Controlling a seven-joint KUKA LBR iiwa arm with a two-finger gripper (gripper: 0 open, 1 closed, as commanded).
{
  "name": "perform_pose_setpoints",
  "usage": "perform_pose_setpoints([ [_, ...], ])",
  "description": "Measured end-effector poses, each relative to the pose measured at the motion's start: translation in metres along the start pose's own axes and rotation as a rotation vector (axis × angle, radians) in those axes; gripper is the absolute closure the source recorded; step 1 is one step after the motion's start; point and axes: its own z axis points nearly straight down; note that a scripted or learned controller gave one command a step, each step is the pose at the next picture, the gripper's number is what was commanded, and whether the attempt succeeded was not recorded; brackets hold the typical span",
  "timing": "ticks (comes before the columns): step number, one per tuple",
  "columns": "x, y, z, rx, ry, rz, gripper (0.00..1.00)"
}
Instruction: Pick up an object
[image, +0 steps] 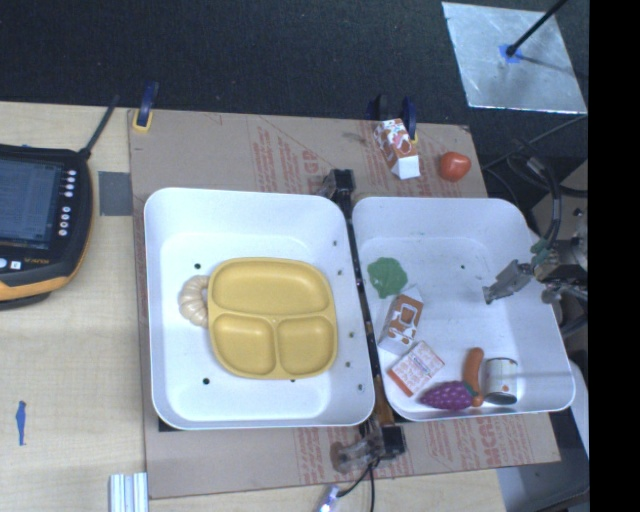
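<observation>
The right bin (520, 225) holds a green leafy toy (386, 273), a brown carton (402, 320), a red-and-white packet (415, 367), purple grapes (447, 396), an orange sausage (473, 372) and a silver can (499, 380). My gripper (530, 288) reaches in at that bin's right side, over bare white floor. It is open, and nothing sits between its fingers. The can and sausage lie below it, toward the front rim. The green toy is well to its left.
The left bin (170, 230) carries a yellow divided plate (271, 315) with a beige pastry (192, 299) at its left. A small carton (397, 147) and a red tomato (454, 165) lie on the cardboard behind the right bin. A tablet (35, 220) rests far left.
</observation>
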Motion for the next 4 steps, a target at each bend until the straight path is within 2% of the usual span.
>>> perform_pose_setpoints([
  [1, 0.001, -0.032, 0.096, 0.001, 0.000, -0.001, 0.00],
  [2, 0.033, -0.009, 0.145, 0.002, 0.001, -0.002, 0.00],
  [3, -0.020, 0.042, 0.056, -0.003, -0.001, 0.000, 0.00],
  [4, 0.044, 0.096, 0.098, -0.001, 0.000, -0.001, 0.00],
])
